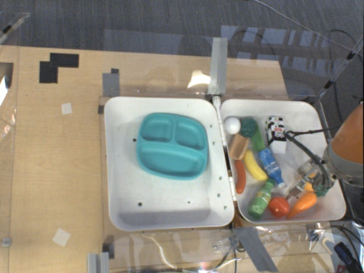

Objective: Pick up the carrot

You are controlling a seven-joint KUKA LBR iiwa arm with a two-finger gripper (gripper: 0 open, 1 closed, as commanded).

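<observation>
A: Carrot (304, 202), location?
B: Right bin (311, 110), front right corner, lying beside a tomato (278, 206).
A: Gripper (310, 181)?
B: Low over the same corner, just above the carrot; whether it is released or clenched, cannot tell.
A: Other stock in that bin?
B: Banana (255, 166), blue bottle (271, 165), green bottle (260, 202), white ball (232, 124).
A: Left bin (122, 169)?
B: One teal divided plate (171, 145), centred.

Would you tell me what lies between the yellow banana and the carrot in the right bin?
In the camera view, the blue bottle lies between the banana and the carrot, with the gripper just above the carrot.
</observation>
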